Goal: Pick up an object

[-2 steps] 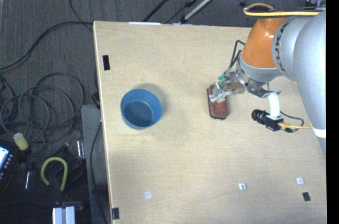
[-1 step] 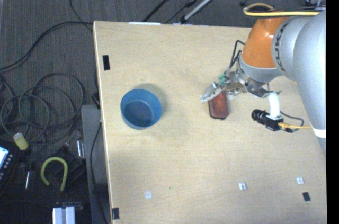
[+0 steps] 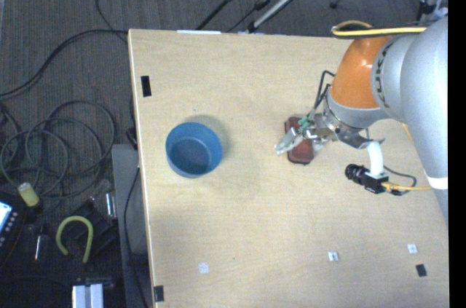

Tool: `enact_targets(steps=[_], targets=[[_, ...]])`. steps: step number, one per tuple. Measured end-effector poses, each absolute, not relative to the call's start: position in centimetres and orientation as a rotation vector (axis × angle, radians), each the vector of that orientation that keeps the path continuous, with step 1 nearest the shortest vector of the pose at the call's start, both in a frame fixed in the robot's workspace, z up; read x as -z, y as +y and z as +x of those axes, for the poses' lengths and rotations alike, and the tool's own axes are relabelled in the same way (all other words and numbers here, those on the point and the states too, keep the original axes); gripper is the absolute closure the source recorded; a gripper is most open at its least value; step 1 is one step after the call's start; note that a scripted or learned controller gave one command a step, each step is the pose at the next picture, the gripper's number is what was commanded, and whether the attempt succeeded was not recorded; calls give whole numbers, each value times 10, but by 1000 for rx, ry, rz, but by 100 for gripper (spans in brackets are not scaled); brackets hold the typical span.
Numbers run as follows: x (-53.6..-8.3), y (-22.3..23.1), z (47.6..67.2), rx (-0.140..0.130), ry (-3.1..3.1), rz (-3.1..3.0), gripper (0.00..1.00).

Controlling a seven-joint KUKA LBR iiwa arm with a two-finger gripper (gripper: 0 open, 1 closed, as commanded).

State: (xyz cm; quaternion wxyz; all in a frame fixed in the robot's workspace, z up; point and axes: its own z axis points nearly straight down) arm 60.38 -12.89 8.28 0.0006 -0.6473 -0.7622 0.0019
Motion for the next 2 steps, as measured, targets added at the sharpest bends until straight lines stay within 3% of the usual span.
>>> enact_targets(steps=[1, 2], targets=[[-90, -128, 603, -6, -2391, -2030, 100], [-182, -92, 624, -4, -2379, -2049, 100]])
